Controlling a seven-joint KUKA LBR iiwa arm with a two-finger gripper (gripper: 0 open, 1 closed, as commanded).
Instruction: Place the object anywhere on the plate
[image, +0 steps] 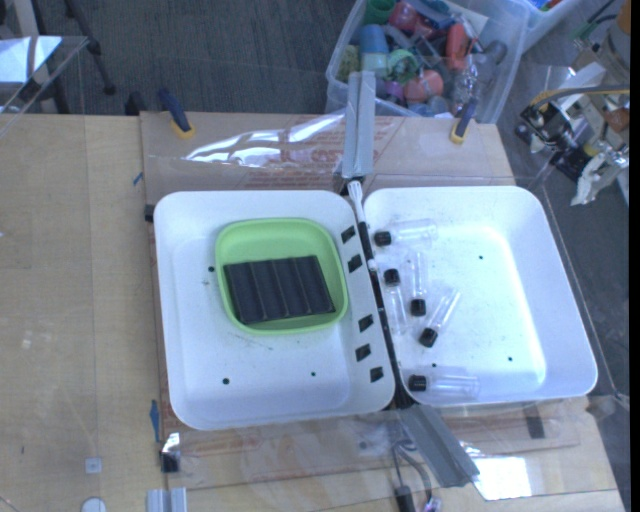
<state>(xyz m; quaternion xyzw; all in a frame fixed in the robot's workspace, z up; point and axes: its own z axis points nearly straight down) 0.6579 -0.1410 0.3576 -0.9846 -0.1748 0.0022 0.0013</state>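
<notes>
Here, the table (70, 300) carried two white bins. The left bin (190, 385) held a green plate (232, 240), landmark for all else; a dark ribbed object (278, 288) lay on it. Right of the plate, in the right bin (520, 300), lay several clear black-capped vials (437, 318).

Green plate (232, 243), black ridged object (277, 289)

A dark ribbed slab (277, 288) lies flat on the green plate (232, 245) — inside the left bin.
</notes>
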